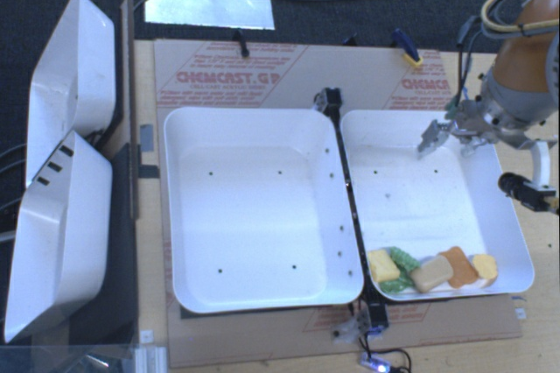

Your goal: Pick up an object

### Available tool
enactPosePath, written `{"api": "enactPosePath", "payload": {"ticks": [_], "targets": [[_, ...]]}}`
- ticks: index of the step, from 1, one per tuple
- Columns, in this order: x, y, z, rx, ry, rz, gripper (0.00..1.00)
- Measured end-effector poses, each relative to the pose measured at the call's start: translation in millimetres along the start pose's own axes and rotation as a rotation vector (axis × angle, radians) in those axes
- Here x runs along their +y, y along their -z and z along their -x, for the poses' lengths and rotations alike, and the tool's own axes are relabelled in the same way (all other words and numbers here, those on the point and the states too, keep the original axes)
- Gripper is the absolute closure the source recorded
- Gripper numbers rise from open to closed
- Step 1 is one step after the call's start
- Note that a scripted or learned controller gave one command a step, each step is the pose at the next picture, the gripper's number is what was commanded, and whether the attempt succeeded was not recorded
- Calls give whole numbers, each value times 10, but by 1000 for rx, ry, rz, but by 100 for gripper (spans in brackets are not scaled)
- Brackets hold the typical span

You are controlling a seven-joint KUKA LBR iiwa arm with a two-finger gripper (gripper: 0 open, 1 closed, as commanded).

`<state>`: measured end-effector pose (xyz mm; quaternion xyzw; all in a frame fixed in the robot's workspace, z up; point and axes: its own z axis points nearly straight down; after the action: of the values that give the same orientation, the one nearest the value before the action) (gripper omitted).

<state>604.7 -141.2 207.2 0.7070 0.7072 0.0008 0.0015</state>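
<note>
- objects lie in a row along the right bin's [490,187] near wall: yellow block [382,264], green piece [402,263], tan block [431,275], orange block [458,265], small yellow piece [485,266].
- tool [448,137] hovers over the same bin's far part, well apart from them, holding nothing; fingers open or closed, cannot tell.
- left bin [254,205] sits beside it on the worktop [157,310].

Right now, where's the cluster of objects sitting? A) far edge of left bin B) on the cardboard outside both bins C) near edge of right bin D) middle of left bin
C: the objects lie in a row along the near wall of the right bin, while the gripper hangs over that bin's far side, away from them.
</note>
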Motion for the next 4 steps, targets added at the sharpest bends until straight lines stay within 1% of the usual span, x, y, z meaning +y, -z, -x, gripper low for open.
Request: {"api": "enactPosePath", "payload": {"ticks": [1,2,3,4], "targets": [[482,-303,260,1,0,-5,0],[1,-1139,389,1,1,-2,0],[-112,-426,-398,2,7,4,0],[-878,-216,-697,2,1,-2,0]]}}
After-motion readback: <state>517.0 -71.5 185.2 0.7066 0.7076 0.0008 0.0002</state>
